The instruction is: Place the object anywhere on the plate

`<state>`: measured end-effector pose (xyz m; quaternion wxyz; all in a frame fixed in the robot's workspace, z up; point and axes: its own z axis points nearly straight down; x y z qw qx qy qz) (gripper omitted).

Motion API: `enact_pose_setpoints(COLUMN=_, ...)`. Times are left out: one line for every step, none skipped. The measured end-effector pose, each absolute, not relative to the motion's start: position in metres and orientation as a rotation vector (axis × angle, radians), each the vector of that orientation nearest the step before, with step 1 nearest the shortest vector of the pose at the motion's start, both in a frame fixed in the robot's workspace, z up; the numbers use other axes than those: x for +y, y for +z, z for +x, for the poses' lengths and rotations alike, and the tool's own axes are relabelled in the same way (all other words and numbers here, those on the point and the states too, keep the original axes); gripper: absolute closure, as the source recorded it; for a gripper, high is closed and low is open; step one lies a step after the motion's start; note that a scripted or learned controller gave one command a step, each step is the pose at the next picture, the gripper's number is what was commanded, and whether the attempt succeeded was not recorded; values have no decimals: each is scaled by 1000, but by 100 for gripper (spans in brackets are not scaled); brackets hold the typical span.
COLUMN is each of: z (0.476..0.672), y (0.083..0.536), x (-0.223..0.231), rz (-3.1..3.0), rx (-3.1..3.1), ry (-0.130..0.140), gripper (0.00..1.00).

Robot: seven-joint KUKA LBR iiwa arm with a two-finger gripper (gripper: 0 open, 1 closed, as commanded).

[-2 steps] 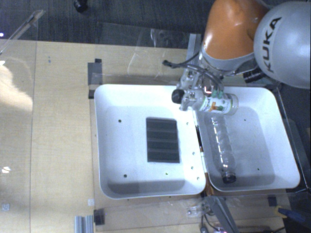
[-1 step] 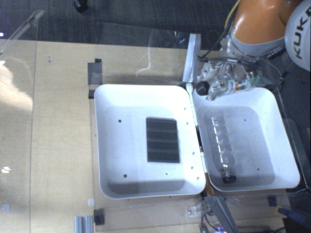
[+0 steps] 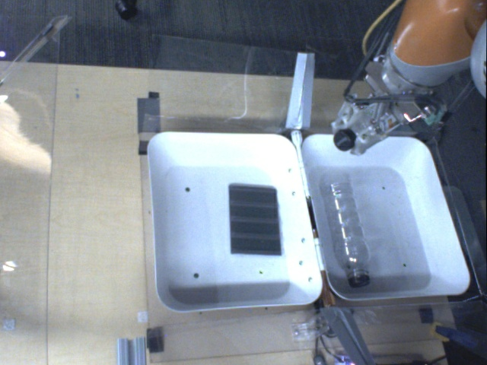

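Observation:
A clear plastic bottle lies lengthwise in the right bin, its black cap pointing toward the front edge. The plate, a dark ridged rectangle, rests in the middle of the left bin with nothing on it. My gripper hangs over the back rim of the right bin, well behind the bottle and apart from it. Nothing shows held in it.
A metal divider post stands behind the seam between the two bins. Clear acrylic panels sit on the wooden bench behind and left of the bins. Cables and brackets crowd the front edge.

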<state>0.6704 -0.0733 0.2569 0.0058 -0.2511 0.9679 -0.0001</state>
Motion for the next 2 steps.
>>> enact_pose_setpoints(z=670, y=250, x=-106, rz=-1186, rx=2897, ry=-4, gripper=100)
enact_pose_setpoints(z=670, y=246, x=-86, rz=-1151, rx=2913, ry=0, gripper=100)
